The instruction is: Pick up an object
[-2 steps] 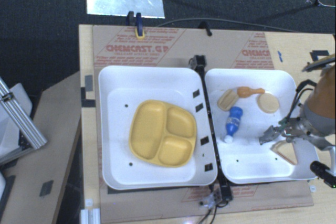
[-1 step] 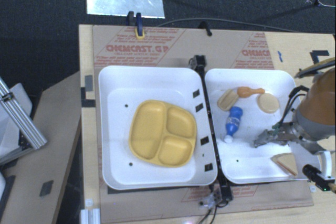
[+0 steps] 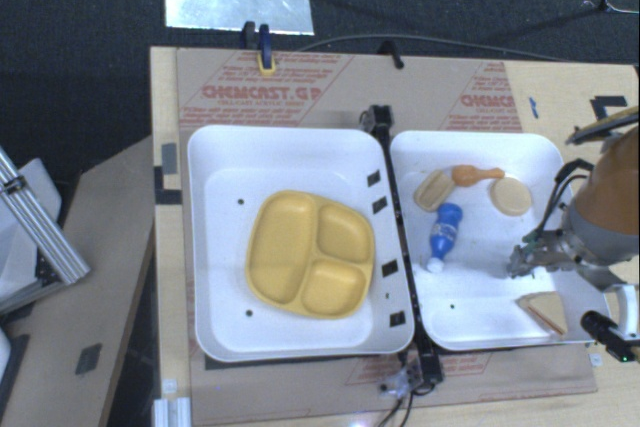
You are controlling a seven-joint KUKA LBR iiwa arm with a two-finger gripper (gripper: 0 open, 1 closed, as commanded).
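The gripper hangs low over the right bin, near its right wall, on the end of the grey arm that reaches in from the right; whether its fingers are spread or pressed together I cannot tell, since they show as a dark blur and nothing is plainly caught between them; the nearest thing to pick is the sandwich wedge, lying flat on the bin floor just below and slightly right of the gripper, its long edge running on a diagonal toward the bin's near right corner; the blue and white bottle lies to the gripper's left, well apart, its long axis almost upright in the view with the cap end toward the near side; farther back sit a round cream disc, a tan bread-like piece and an orange carrot-like piece lying crosswise; the left bin holds a yellow divided plate with three compartments, each bare; both bins rest on the bench.
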